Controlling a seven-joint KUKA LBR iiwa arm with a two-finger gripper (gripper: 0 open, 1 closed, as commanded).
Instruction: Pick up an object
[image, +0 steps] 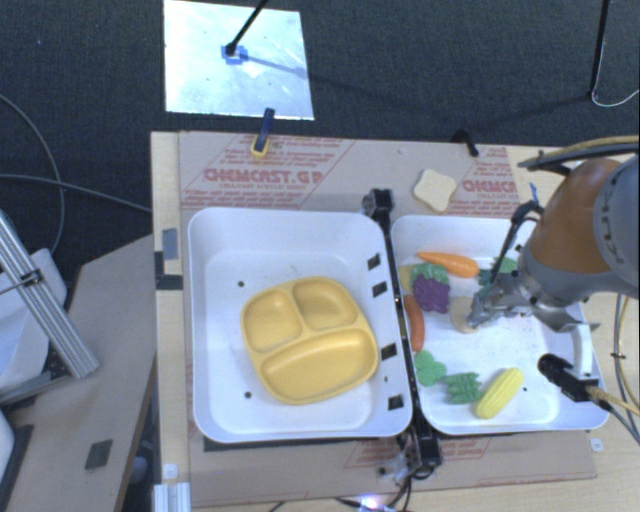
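Note:
The right bin (540, 415) holds several toy foods: an orange carrot (448, 263), purple grapes (431, 292), a red sausage (415, 322), a green broccoli piece (430, 369), a green leafy piece (463, 386) and a yellow corn cob (499, 392). A small tan piece (461, 321) lies mid-bin. My gripper (482, 309) is low in this bin, right beside the tan piece and just right of the grapes. Nothing is visibly held in it. A green item (499, 268) peeks out behind the gripper.
The left bin (215, 250) carries a yellow divided plate (307, 338). A toast slice (435, 189) lies on the cardboard behind the right bin. A black divider with clips (396, 300) runs between the bins. A metal frame (40, 300) stands at the left.

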